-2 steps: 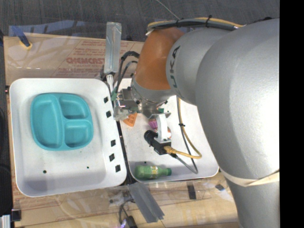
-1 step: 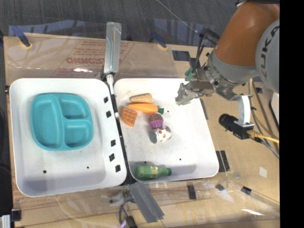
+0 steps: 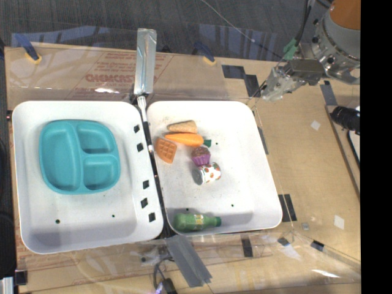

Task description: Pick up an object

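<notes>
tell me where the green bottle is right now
In the camera view the green bottle lies on its side at the near edge of the right bin, apart from the cluster of toy food higher up in that bin.

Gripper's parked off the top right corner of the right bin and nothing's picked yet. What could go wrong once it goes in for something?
1. The carrot, bread piece, waffle, purple toy and small can lie bunched together, so closing on one may nudge or catch a neighbour.
2. The green bottle lies against the right bin's near wall, which could block a finger.
3. The gripper sits outside the bin rim; a low approach might clip it.
</notes>
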Controlling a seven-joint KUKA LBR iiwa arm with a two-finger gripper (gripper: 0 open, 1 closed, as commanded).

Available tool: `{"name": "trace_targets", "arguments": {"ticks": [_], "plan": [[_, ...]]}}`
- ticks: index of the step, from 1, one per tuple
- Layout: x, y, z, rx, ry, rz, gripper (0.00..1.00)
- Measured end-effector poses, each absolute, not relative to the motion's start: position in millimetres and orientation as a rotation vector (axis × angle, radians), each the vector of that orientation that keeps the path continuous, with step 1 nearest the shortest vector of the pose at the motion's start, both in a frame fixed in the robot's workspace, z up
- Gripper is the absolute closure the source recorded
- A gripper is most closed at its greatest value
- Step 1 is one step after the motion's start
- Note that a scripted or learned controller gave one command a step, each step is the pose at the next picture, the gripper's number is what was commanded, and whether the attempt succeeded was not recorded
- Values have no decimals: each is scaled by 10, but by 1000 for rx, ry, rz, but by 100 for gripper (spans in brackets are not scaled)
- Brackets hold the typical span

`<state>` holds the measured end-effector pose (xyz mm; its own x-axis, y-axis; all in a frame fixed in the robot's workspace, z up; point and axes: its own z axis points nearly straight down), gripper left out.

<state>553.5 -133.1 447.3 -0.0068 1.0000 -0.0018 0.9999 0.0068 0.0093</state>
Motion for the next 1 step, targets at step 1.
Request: {"name": "trace_targets", "arguments": {"ticks": [1], "plan": [[5289,-1461,3343,2218,2234,-9,100]]}}
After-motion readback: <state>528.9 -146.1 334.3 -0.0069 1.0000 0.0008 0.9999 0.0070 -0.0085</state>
